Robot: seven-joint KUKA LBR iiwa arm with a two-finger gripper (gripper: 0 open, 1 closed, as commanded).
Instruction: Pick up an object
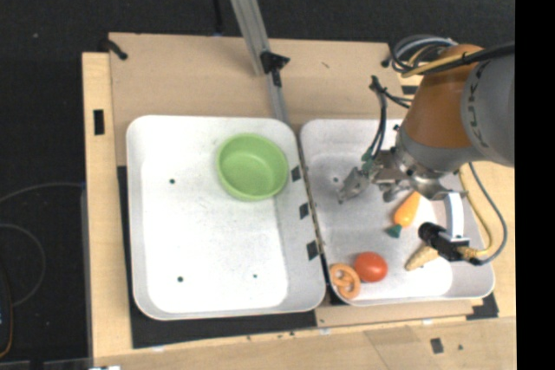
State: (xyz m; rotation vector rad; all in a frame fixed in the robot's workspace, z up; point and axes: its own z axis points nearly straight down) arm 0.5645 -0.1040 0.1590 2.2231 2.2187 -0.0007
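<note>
Nearest the gripper point(355, 185): a toy carrot point(405, 209), short and tapered, yellow-orange in the body with a dark green tip at its lower end; lying tilted on the white floor of the right bin point(340, 225), just to the right of the gripper and apart from it. Lower in the same bin, a tomato point(371, 266), round and glossy red, near the front wall. Just beside the tomato on its left, perhaps touching, an orange disc point(344, 279), flat, with a paler pattern on its face, tucked into the bin's front left corner; finer detail too small to make out. In the left bin point(165, 221), toward its far right corner, a green bowl point(252, 166), light green, round, upright with the open side up, well apart from the other things. Gripper low over a bare patch of the right bin's floor, left of the carrot; open or closed, cannot tell at this slant. Above it the arm point(442, 113), orange band and grey casing, reaching in from the right over the bin's far right part. Both bins side by side on a tan bench point(191, 78).
</note>
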